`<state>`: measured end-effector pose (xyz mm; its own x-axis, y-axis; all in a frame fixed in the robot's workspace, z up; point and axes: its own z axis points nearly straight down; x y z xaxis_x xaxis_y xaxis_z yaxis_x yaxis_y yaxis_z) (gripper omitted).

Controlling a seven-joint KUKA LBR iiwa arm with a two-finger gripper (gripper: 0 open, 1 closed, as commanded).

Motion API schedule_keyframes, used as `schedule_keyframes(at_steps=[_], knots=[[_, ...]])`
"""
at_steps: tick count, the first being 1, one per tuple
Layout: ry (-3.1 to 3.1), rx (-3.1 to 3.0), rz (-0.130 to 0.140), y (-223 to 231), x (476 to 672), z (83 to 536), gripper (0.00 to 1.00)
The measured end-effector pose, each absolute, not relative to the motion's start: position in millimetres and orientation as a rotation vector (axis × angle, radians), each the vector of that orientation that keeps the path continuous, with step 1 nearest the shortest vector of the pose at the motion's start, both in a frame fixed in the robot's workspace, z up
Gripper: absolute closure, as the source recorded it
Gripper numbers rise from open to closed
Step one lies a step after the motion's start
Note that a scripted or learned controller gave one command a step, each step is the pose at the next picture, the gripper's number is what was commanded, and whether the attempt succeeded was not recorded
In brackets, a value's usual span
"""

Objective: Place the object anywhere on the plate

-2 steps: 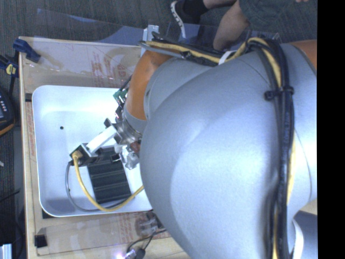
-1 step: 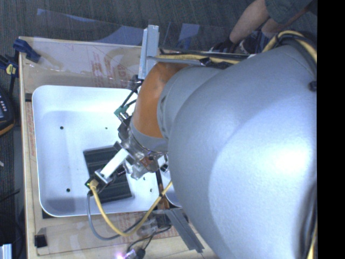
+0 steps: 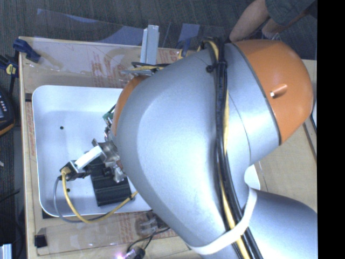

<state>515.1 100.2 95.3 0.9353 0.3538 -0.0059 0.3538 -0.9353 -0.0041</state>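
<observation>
the grey arm (image 3: 205, 144) with its orange band (image 3: 280, 90) fills the middle and right of the frame, reaching toward the lower left. its gripper (image 3: 105, 179) sits low over the floor of the left white bin (image 3: 54, 107), in the lower left part of the frame. what shows of it is a dark block with a pale bar and metal fittings just above it; the fingertips themselves are hidden under that block from this angle, so i cannot tell how they stand or whether anything is between them.

a yellow cable (image 3: 81, 212) loops out from the wrist hardware, runs down across the bin floor and curves back along the bin's lower wall. a small dark speck (image 3: 62, 128) lies on the bin floor toward the upper left, well apart from the gripper.

the plate and the object to be placed cannot be made out; the arm covers most of the bin area to the right. the wooden bench (image 3: 70, 63) shows above the bin, and someone's arm (image 3: 253, 15) shows at the top right of the frame.
</observation>
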Motion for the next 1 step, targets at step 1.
schedule_keyframes(at_steps=[1], knots=[[-0.327,-3.123,0.002,48.5,536.7,191.4,1.00]])
